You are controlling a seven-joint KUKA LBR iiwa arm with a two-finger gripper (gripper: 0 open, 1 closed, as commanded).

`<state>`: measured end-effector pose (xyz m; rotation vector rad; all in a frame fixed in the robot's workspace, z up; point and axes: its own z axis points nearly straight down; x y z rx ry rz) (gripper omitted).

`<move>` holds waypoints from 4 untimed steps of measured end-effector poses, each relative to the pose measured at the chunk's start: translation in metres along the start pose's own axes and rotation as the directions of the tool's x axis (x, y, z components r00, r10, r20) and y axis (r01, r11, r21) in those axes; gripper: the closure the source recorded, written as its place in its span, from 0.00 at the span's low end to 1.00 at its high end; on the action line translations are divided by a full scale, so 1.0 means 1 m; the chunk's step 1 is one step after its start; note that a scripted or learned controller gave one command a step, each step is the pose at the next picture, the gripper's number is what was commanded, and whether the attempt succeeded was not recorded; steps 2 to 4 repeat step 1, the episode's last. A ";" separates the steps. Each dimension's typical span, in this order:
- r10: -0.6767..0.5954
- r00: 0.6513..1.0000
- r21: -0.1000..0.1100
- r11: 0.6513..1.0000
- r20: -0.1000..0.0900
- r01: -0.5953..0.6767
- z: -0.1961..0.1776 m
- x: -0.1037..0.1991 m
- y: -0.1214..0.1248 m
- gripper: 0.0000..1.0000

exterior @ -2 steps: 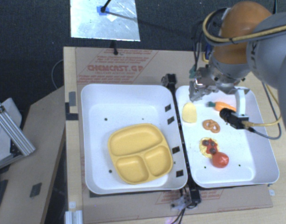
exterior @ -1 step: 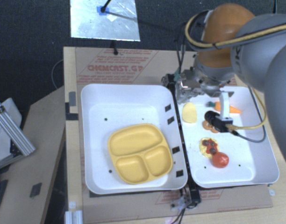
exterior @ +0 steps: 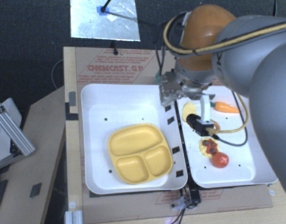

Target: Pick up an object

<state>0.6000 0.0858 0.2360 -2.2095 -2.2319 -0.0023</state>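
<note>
Over the divider between the 2 bins, gripper hangs low; can't tell if it's open or closed. Nearest pick: yellow fruit, just view-right of it.

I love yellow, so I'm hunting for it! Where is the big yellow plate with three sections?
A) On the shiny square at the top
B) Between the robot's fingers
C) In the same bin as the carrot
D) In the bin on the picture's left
D: the yellow plate lies flat in the bin on the picture's left, while the carrot is in the other bin.
</note>
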 end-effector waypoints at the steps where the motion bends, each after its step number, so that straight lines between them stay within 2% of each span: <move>1: 0.005 1.000 0.000 1.000 0.001 -0.005 0.000 -0.003 0.000 0.00; 4: 0.005 1.000 0.000 1.000 0.001 -0.005 0.000 -0.003 0.000 0.00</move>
